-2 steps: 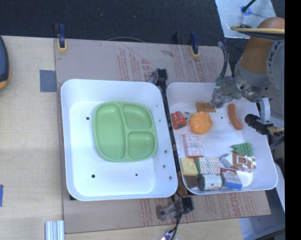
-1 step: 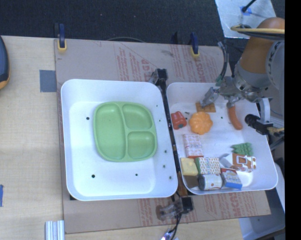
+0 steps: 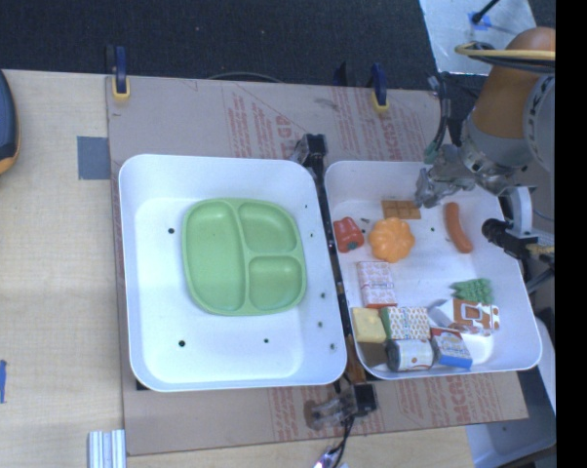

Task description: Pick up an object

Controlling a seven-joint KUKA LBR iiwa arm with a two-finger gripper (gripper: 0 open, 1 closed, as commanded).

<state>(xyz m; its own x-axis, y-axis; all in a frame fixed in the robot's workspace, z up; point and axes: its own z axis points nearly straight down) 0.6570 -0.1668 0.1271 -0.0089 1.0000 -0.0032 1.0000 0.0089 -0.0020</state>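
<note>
Counter (image 3: 50, 291): a pale wood surface with a brown board laid over it and clamped at the upper edge, judged to keep both bins from sliding.
Left bin (image 3: 157, 359): set mid-frame, touching the right bin along one side; a green tray (image 3: 243, 256) with three compartments is laid flat in its middle.
Right bin (image 3: 528, 330): placed at the right of the frame, within the arm's reach; every loose object is gathered here, so a pick is judged to be made from this bin.
Arm (image 3: 513, 105): seen at the upper right, bent down over the bin's upper edge.
Tool (image 3: 438, 185): lowered near the bin's upper rim, just above the cracker (image 3: 401, 209) and left of the sausage (image 3: 458, 227); nothing is seen between its fingers, and whether they are apart or together cannot be told.
Orange (image 3: 392, 239): at the bin's centre, just below the cracker, the roundest target.
Boxes (image 3: 420, 334): crowded toward the bin's lower edge, touching one another, judged harder to separate.
Red piece (image 3: 347, 233): beside the left wall.
</note>
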